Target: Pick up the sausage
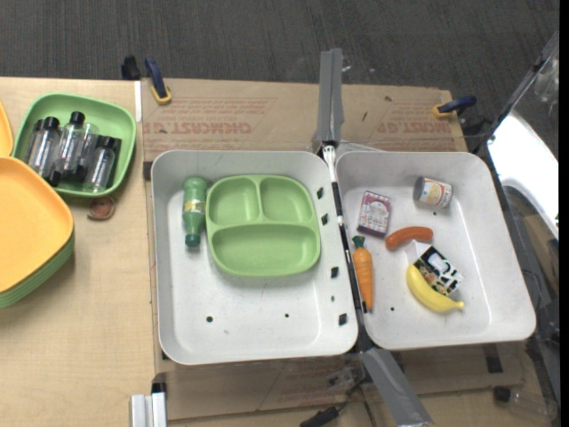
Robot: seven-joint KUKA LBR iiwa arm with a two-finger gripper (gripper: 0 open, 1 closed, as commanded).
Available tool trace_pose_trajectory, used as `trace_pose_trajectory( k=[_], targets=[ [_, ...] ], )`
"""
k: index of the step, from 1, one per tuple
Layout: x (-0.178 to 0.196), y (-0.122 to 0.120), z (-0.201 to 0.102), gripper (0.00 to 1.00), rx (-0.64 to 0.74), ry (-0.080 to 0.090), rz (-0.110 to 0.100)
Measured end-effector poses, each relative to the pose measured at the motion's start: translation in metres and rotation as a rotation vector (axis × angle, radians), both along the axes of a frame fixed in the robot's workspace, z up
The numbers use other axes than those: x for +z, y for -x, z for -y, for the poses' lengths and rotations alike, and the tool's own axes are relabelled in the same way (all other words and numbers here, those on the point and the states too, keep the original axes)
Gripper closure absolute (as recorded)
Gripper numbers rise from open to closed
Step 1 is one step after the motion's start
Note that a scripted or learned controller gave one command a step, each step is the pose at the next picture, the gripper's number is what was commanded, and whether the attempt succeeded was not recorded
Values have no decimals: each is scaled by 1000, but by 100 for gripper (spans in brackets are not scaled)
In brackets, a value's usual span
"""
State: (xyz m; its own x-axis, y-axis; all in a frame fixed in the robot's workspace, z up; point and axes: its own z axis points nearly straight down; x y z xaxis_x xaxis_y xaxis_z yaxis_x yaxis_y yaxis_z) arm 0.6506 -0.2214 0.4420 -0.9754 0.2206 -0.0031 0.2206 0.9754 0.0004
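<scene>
The sausage (409, 237) is a short reddish-orange link lying flat near the middle of the right white bin (498, 238). A yellow banana (432, 295) lies just below it, with a small black-and-white packet (439, 269) between them. A carrot (363, 276) lies to the sausage's lower left, against the bin's left wall.
The right bin also holds a pink box (375, 213) and a small can (433, 192) on its side. The left bin (178, 318) holds a green divided plate (263, 223) and a green bottle (193, 210). Left of the bins are a green tray of bottles (75, 144) and stacked orange plates (30, 229).
</scene>
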Motion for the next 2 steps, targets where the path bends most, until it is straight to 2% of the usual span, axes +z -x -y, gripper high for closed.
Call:
trace_pose_trajectory(
  k=[1, 2],
  targets=[
    [0, 6, 0, 100, 259, 0, 0],
    [0, -10, 0, 100, 485, 2, 2]
  ],
)
